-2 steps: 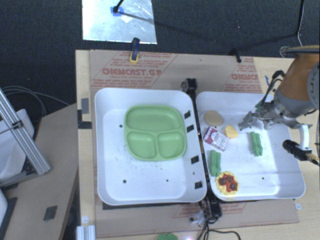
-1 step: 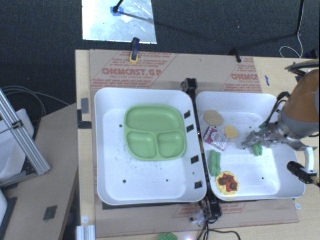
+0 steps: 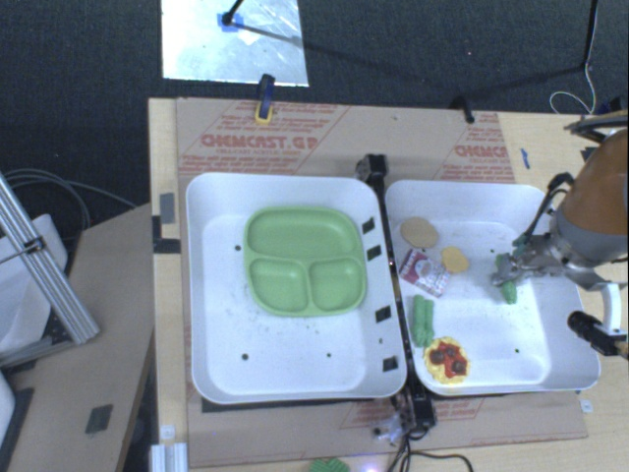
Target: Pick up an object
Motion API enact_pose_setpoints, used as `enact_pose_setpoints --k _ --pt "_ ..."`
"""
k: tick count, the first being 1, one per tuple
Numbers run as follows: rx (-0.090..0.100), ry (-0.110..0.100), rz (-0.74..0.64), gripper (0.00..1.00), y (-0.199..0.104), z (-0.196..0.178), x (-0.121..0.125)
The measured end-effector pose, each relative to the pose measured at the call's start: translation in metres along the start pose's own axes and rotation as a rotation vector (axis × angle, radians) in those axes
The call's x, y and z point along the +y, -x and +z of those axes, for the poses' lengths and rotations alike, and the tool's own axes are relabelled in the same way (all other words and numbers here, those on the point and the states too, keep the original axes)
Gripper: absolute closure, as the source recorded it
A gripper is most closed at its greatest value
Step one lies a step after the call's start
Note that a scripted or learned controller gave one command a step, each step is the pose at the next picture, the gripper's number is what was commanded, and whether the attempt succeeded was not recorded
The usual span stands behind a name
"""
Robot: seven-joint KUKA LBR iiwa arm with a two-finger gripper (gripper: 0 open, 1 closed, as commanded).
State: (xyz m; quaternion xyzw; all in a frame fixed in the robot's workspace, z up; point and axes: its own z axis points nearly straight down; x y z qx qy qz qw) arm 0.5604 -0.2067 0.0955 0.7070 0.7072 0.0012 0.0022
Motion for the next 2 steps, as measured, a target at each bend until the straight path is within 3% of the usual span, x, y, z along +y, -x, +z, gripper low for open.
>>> enact_pose_setpoints --k 1,2 --pt "0.003 -0.001 -0.01 1.0 -0.062 0.011 0.034" --pt "0.004 0.005 -0.012 1.0 -0.143 -0.096 0.036"
